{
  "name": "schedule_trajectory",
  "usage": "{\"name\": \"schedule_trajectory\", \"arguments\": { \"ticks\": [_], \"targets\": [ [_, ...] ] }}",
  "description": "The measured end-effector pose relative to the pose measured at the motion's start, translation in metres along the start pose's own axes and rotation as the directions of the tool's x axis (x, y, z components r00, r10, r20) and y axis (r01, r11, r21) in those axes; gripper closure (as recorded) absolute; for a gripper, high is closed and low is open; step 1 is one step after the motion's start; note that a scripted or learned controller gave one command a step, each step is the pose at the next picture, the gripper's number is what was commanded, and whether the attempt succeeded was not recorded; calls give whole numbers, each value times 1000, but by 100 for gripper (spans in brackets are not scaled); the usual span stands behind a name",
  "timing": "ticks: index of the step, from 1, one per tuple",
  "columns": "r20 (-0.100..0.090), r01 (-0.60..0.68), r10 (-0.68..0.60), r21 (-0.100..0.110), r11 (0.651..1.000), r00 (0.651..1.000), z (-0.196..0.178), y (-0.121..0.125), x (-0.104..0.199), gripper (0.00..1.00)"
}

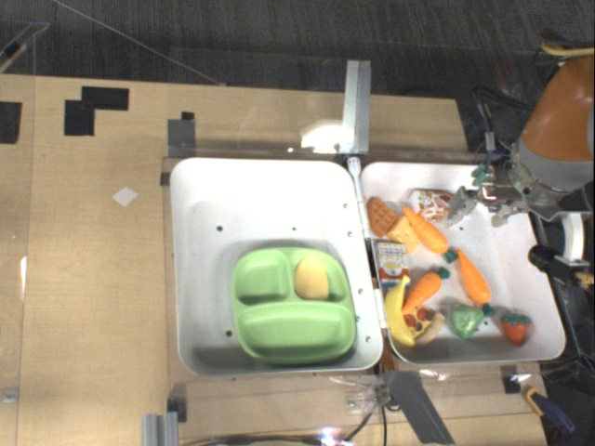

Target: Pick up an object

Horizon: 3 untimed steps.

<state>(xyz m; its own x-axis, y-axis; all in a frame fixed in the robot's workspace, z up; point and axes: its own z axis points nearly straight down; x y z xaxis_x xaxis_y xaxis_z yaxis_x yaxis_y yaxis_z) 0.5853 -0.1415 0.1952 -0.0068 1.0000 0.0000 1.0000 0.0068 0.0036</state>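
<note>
Nearest in the left bin (pixel 200 249), a smooth white tub with rounded corners, sits a glossy green plastic tray (pixel 293 307) with three compartments; a pale yellow, egg-shaped lemon (pixel 313 277) rests in its far right compartment. The right bin (pixel 548 337) holds a jumble of toy food. Along its near edge lie a curved yellow banana (pixel 397 312), a pizza slice (pixel 426 322), a lumpy green pepper (pixel 468 321) and a small red strawberry (pixel 514 327). Farther in, three tapered orange carrots (pixel 423 288) (pixel 472 277) (pixel 426 231) lie slanted, with a printed carton (pixel 391 259) just left of them. A ridged brown waffle (pixel 382 216) and a crinkled snack packet (pixel 431 201) lie at the far left. The pincer (pixel 483 193) hovers over the far right of this bin, on the wooden tabletop (pixel 84 295); whether its fingers are apart or together I cannot tell.
</note>
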Motion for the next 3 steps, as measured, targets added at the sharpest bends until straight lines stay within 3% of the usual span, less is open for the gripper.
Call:
{"name": "schedule_trajectory", "arguments": {
  "ticks": [1,2,3],
  "targets": [
    [1,12,-12,-2,1000,1000,100,-33,-37,0],
    [2,12,-12,-7,1000,1000,89,-32,-37,100],
    [2,23,-23,-3,1000,1000,-2,45,-5,100]
  ]
}}
